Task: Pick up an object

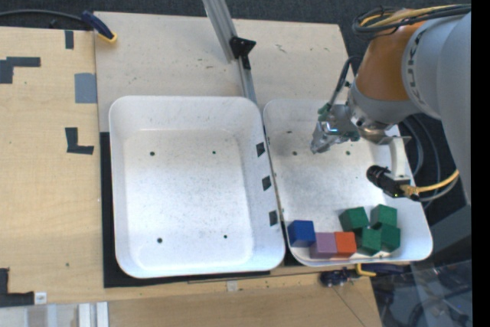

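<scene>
Hanging over the far part of the right shallow white plastic bin [306, 188], the end effector [323, 140] points down and to the left, its metallic tip close above the bin floor. Nothing is visible between its tips, and whether it is open or closed cannot be told from this slanted view. Behind it, the grey arm with its orange band [383, 69] reaches in from the right, with black and yellow cables looping beside it.

All the small objects lie at the near edge of the right bin, well apart from the end effector. A blue cube [302, 232] sits nearest the wall between the bins. Just to its right are a purple block [325, 243] and an orange block [345, 243], touching side by side. Further right, a cluster of dark green blocks [373, 227] is heaped together against the near right corner.

On the left, the other shallow white plastic bin [187, 188] is larger in view and shows a speckled floor. Both bins rest on a pale wooden surface [161, 50]. A slanted grey metal bar [214, 0] runs from the far edge down to the junction of the two bins.
</scene>
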